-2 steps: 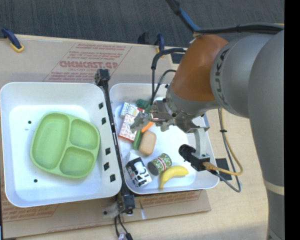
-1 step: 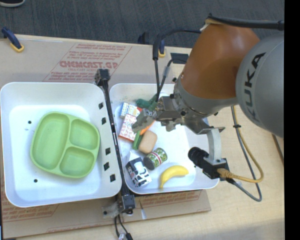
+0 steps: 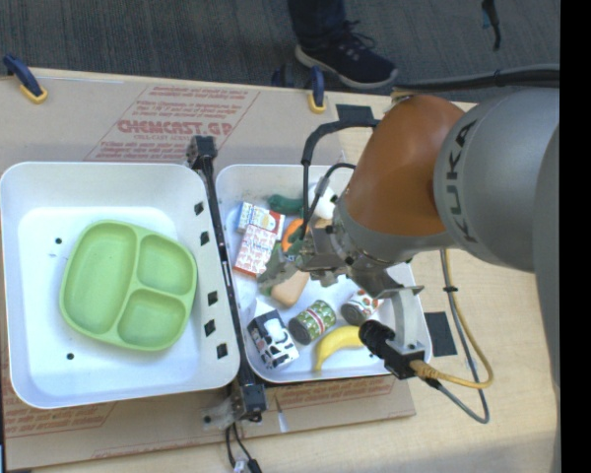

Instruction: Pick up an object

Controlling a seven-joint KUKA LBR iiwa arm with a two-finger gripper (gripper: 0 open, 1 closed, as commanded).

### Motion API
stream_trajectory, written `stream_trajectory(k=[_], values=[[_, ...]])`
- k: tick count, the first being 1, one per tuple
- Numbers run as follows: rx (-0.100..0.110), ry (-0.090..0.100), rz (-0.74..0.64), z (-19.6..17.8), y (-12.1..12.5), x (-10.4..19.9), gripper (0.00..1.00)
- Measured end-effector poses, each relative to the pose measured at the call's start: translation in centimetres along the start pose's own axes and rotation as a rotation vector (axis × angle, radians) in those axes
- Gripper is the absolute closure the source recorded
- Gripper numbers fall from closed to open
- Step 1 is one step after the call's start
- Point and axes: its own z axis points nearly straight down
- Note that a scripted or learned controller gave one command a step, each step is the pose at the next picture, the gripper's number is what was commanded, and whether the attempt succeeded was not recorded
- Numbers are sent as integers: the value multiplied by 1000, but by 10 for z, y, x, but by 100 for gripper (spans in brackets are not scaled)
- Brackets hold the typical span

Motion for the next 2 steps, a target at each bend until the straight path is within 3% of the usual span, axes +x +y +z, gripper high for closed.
stream_trajectory(k=[1, 2], values=[[-5, 1, 0, -19, 1, 25, 0], [1, 0, -1, 54, 32, -6, 0]])
